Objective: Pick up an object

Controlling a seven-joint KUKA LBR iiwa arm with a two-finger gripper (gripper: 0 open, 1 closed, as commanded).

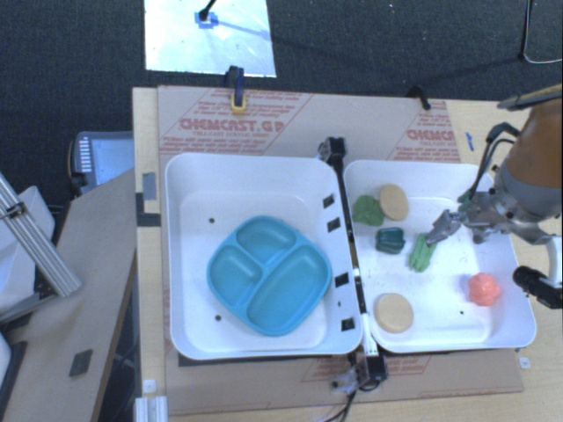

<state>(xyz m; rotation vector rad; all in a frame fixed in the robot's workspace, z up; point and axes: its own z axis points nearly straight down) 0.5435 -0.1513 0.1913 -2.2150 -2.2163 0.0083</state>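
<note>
In the right bin (506, 323), nearest first: one tan disc (394, 312) at 7 o'clock, one pink ball (483, 289) at 4, one long green piece (421, 253) mid-bin. The tool (442, 227) hovers just above it, likely lining up a pick; I cannot tell its spread. Farther: one dark-green pepper (390, 239), one leafy green (368, 209), another tan disc (393, 202).
</note>
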